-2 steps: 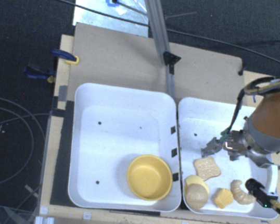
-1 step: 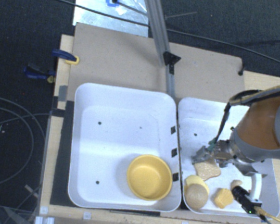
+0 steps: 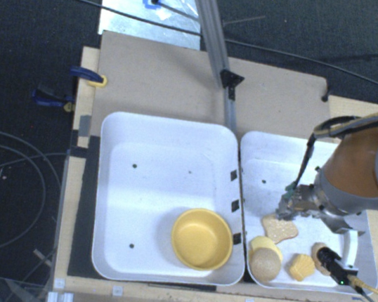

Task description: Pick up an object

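My gripper point(image 3: 291, 205) hangs low in the right bin point(image 3: 273, 160), just above the far edge of a flat tan bread-shaped piece point(image 3: 279, 230). Whether it touches that piece I cannot tell. A round beige cup-like object point(image 3: 265, 261) stands at the bin's near left corner. A small yellow block point(image 3: 301, 267) lies to its right. Beside that, a brownish lump point(image 3: 319, 252) is partly covered by a black part of the arm. In the left bin point(image 3: 145, 161) a yellow bowl point(image 3: 202, 238) sits near the front right corner.
The grey and orange arm point(image 3: 361, 167) covers the right side of the right bin. A slanted metal pole point(image 3: 217, 37) crosses above the back of the bench. A blue and yellow clamp point(image 3: 80, 76) grips the bench's left edge.
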Tool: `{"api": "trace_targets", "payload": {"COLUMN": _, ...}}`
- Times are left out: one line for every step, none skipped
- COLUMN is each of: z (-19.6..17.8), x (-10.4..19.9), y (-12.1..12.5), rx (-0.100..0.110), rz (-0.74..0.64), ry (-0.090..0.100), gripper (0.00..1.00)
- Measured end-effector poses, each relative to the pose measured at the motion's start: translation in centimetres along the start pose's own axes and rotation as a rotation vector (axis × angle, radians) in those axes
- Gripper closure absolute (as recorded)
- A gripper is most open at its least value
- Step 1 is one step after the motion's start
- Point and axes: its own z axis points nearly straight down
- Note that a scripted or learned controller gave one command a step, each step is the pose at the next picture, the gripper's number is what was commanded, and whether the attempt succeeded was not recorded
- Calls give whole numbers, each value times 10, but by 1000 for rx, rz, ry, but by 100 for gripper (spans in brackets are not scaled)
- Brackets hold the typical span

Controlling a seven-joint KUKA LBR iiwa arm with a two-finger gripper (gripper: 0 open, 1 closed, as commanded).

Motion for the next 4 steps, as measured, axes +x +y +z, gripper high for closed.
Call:
{"api": "trace_targets", "payload": {"z": -45, "x": -5, "y": -2, "rx": -4, "rz": 0, "ry": -1, "gripper": 100}}
{"api": "trace_targets", "payload": {"z": -104, "x": -15, "y": 2, "rx": -7, "rz": -3, "ry": -2, "gripper": 100}}
{"api": "trace_targets", "payload": {"z": -151, "x": -20, "y": 10, "rx": -5, "rz": -4, "ry": -2, "gripper": 100}}
{"api": "trace_targets", "payload": {"z": -153, "x": 28, "y": 27, "rx": -1, "rz": -10, "ry": 1, "gripper": 100}}
